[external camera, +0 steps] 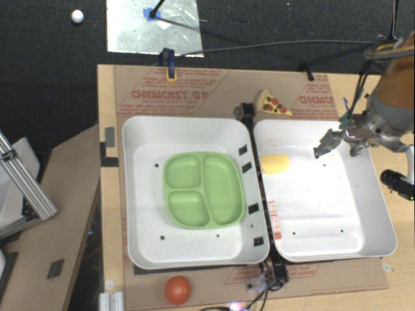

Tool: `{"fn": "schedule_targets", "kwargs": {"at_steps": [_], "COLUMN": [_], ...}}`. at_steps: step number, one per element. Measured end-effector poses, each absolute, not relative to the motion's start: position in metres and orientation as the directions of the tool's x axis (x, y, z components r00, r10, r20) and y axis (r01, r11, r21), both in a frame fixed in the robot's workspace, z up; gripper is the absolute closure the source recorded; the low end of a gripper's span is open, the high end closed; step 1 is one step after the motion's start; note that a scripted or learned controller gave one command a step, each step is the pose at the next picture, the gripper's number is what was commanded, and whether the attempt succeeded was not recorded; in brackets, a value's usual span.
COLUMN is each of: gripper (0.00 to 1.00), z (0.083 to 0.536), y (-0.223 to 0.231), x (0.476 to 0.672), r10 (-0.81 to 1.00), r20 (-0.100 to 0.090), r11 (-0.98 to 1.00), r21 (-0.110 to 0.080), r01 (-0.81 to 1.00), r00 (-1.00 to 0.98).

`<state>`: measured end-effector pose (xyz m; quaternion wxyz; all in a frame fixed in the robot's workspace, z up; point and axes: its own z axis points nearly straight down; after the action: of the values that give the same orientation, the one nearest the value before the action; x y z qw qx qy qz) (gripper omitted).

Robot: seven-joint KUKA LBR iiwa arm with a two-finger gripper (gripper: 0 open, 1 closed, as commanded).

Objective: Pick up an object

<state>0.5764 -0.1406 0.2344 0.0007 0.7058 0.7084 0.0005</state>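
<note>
Lemon-yellow object lying in the right bin, close against its left wall, toward the far end. Hand hanging over the same bin's far right part, well apart from the yellow piece, off to its right and slightly farther back. Two dark fingers spread open, pointing down-left, nothing between them. Left bin carrying a green three-compartment tray near its middle, compartments bare. Outside the bins, on the desk: a pizza-slice toy just behind the right bin's far left corner, and a red-orange ball at the near edge, in front of the left bin.
</note>
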Motion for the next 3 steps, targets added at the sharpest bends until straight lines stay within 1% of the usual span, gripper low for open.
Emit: {"fn": "schedule_targets", "kwargs": {"at_steps": [1,2,3], "gripper": [0.0,0.0,0.0], "z": [0.177,0.129,0.082], "y": [-0.148,-0.138,-0.138], "x": [0.581,0.579,0.579], "r10": [1.0,1.0,1.0], "r20": [0.0,0.002,0.001], "r11": [0.001,0.001,0.001], "r21": [-0.002,-0.003,-0.002], "r01": [1.0,1.0,1.0], "r00": [-0.001,-0.001,-0.001]}}
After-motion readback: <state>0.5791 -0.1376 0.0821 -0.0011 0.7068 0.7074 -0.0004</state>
